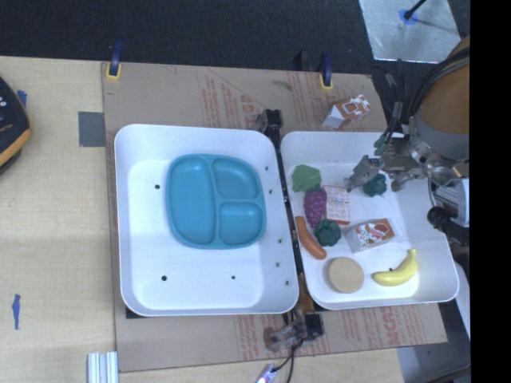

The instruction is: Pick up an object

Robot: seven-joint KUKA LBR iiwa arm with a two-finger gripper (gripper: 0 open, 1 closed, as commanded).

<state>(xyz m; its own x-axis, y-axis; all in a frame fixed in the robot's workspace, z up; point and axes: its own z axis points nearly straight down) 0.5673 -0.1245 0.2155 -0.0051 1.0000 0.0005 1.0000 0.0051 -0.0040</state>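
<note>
My gripper (378, 176) hangs over the upper right of the right bin (437, 294), fingers spread to either side of a dark green toy vegetable (375, 185). The gripper is open and the vegetable still rests on the bin floor. Below and to the left lie a green leafy piece (305, 176), purple grapes (314, 207), a small carton (337, 203), a broccoli piece (327, 232), an orange sausage (310, 238), a snack packet (371, 234), a round cookie (346, 274) and a yellow banana (398, 269).
The left bin (140, 286) holds a blue divided plate (215, 199). A small carton (347, 111) lies on the cardboard behind the right bin. Clamps sit at the bins' shared edge, at the back (272, 121) and the front (297, 329).
</note>
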